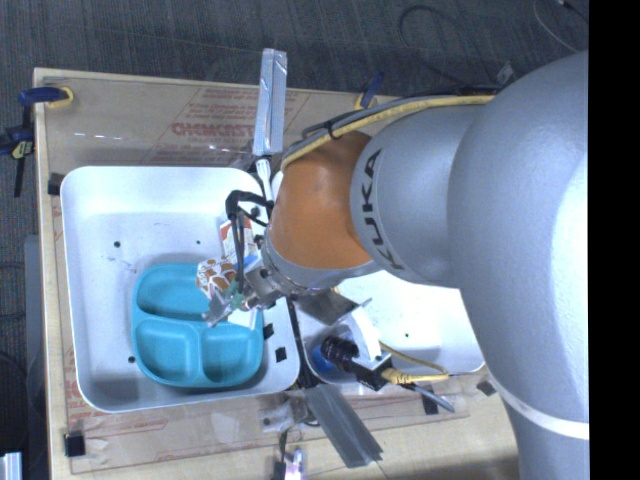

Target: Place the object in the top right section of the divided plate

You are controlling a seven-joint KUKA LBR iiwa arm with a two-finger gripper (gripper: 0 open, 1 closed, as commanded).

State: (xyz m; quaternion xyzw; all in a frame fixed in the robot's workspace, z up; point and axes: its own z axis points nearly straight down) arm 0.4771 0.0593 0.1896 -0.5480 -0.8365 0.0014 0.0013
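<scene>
My gripper [228,303] hangs over the right edge of the blue divided plate [170,338], left bin [90,268]. Fingers clamped on a small patterned object [214,276], I judge. Next: centre above the plate's upper right section, lower, release gently.

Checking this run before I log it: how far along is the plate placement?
Done: the arm has carried the gripper over the blue divided plate in the left bin. In hand: a small patterned object sits at the gripper over the plate's upper right edge; a firm grip can't be confirmed. Left: setting it down in the top right section and retreating.
</scene>
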